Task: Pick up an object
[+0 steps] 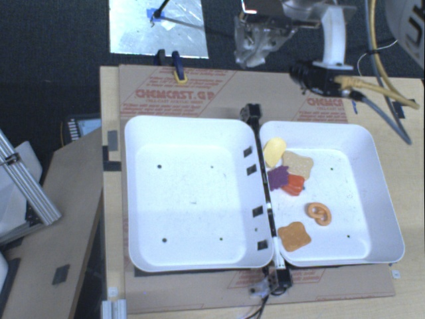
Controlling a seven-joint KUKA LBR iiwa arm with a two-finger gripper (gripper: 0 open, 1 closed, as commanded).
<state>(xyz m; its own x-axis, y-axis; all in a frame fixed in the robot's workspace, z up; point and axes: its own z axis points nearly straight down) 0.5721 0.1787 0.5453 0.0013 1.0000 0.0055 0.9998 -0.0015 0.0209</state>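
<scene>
Several small toy foods lie in the right bin [372, 178]: a yellow lemon-like piece [274, 151], a tan bread slice [298, 164], a purple piece [277, 176], a red-orange piece [294, 185], an orange pretzel [319, 213] and a brown toast piece [294, 236]. My gripper [255, 50] hangs high at the top of the view, beyond the bins' far edge and well apart from all the objects. I see nothing between its fingers.
The left bin [192, 191] stands beside the right one, joined by a black clip strip [259, 178]. Cardboard [179, 92] lies under both bins. A shiny metal sheet [159, 18] sits at the back left; cables [372, 88] run at the back right.
</scene>
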